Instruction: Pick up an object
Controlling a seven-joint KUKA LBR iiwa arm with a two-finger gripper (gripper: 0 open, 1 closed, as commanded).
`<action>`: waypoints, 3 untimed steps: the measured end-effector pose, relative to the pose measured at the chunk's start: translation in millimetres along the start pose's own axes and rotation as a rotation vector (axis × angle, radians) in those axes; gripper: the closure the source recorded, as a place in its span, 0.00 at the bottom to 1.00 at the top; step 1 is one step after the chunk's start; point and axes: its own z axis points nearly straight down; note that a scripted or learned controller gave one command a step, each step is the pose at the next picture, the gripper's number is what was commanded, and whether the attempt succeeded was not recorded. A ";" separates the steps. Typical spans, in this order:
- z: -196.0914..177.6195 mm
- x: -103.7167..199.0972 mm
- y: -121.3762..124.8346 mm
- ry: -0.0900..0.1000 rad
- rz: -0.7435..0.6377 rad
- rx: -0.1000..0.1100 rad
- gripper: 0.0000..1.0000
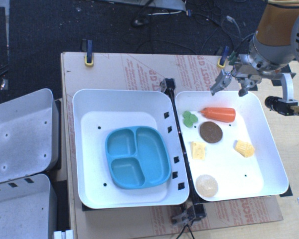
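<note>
Overhead, grey arm point(281, 29) with orange band reaching in from the right, pincer point(234, 85) hanging above the far rim of the right bin point(269, 148), over the cardboard-covered desk point(139, 68). Fingers spread apart, tips pointing down, nothing between them. Below and slightly left of the pincer, lying in the right bin: orange carrot point(219, 114) on its side near the far wall, green piece point(190, 118) just left of it, brown round disc point(211, 132) just beneath the carrot. Further toward the near side, yellow cracker-like square point(198, 150) close to the bin's left wall, yellow wedge point(244, 148) well to its right, pale round cookie point(207, 185) by the near left corner. All six apart from the pincer. In the left bin point(89, 108), blue three-compartment tray point(137, 156), sitting slightly tilted. Two yellow clamps point(89, 59) on the desk's far edge.
</note>
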 end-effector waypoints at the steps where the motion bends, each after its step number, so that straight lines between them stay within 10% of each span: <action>1: -7.8 0.4 1.7 -0.001 -0.002 -0.013 0.00; 3: 89.6 1.3 -11.5 -0.001 0.000 -0.007 0.00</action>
